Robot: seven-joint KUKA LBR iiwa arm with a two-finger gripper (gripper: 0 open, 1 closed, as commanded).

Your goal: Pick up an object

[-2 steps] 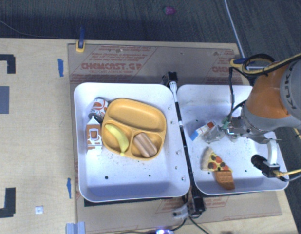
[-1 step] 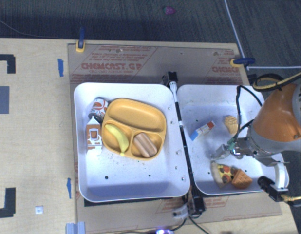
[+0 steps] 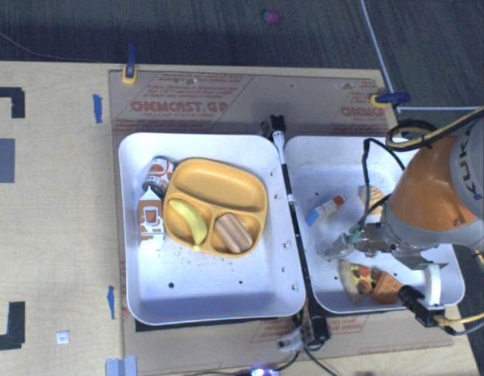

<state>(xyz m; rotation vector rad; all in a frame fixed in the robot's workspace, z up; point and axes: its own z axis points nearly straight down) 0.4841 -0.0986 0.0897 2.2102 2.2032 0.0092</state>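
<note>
Pizza slice point(image 3: 366, 280) in right bin point(image 3: 320, 163), hand point(image 3: 345, 245) just above, grip state unclear

In the left bin point(image 3: 140, 288), a divided plate point(image 3: 218, 186) holds a banana point(image 3: 191, 222) and a sausage point(image 3: 234, 233); a can point(image 3: 156, 175) and a carton point(image 3: 150, 218) lie by the left wall.

Open floor lay at six o'clock in the left bin point(image 3: 148, 288), below the yellow tray point(image 3: 214, 206). In the right bin point(image 3: 305, 171), twelve o'clock was bare; the pizza slice point(image 3: 367, 280) blocked six o'clock.
</note>
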